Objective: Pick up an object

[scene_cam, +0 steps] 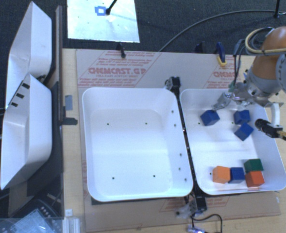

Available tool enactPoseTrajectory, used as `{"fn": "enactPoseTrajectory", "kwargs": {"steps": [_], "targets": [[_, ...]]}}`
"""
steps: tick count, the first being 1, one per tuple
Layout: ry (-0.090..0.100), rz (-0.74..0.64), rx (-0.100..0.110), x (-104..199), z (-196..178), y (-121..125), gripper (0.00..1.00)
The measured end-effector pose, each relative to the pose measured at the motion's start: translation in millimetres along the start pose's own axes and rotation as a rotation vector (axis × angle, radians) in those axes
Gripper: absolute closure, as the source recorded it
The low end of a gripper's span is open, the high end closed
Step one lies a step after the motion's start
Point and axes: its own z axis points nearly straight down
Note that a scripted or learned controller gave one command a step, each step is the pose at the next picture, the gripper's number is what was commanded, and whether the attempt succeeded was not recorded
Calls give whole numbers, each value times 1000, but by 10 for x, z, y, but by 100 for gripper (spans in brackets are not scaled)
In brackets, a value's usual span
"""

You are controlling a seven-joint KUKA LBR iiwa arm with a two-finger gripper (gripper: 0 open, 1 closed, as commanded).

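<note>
My gripper (224, 101) hangs over the back of the right bin (196, 144), reaching in from the right. Just below and left of it a blue block (209, 117) lies on the bin floor, apart from the gripper. Two more blue blocks (241, 116) (243, 131) lie under the wrist to the right. Along the front wall sit an orange block (221, 174), a small blue block (237, 174), a green block (253, 165) and a red-orange block (254, 178). Nothing is seen held in the gripper.
The left bin (92, 130) stands beside the right one, with a dark divider (182, 130) between them. Two spare white bins (28, 106) lean at the far left. Cables and clamps (220, 55) run behind the bench.
</note>
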Motion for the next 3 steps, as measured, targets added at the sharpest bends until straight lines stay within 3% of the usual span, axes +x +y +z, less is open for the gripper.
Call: {"fn": "enactPoseTrajectory", "kwargs": {"steps": [1, 2, 3], "targets": [[-1, 59, -6, -143, -1172, -58, 0], [5, -4, 16, 249, 360, 13, 0], [3, -5, 6, 790, 284, -413, 0]]}}
